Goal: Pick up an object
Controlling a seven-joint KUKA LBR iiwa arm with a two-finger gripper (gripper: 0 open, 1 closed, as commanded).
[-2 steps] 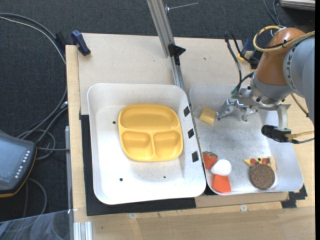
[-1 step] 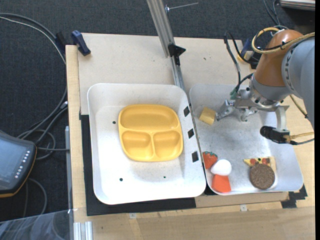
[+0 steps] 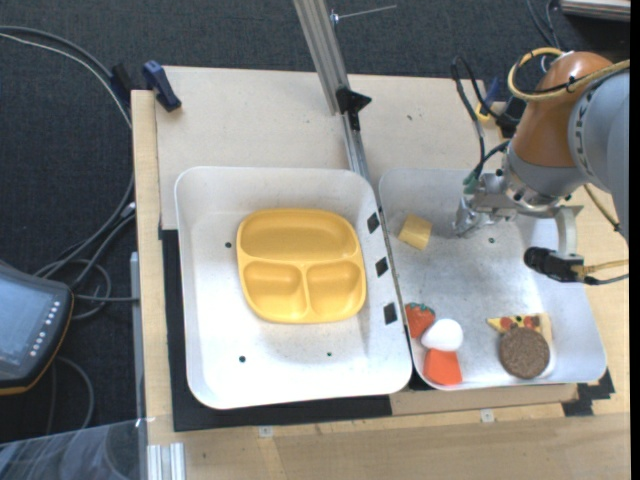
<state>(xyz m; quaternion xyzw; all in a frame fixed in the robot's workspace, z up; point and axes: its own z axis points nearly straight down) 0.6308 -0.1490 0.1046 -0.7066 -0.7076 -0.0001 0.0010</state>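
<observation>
My gripper [image 3: 465,220] hangs low over the back part of the right bin [image 3: 480,278], under the grey wrist and orange band. A small yellow block [image 3: 414,232] lies just to its left, a short gap away and not touching it. Nothing shows between gripper and bin floor. Along the bin's front edge lie a red strawberry [image 3: 420,318], a white ball [image 3: 443,334], an orange piece [image 3: 443,367], a brown round cookie [image 3: 524,353] and a small pizza slice [image 3: 518,322].
The left bin [image 3: 200,298] holds a yellow divided plate [image 3: 300,264]. A metal pole [image 3: 330,58] slants down to the divider between the bins. Cables run behind the arm at the back right. A blue clip [image 3: 160,83] lies at the bench's far left corner.
</observation>
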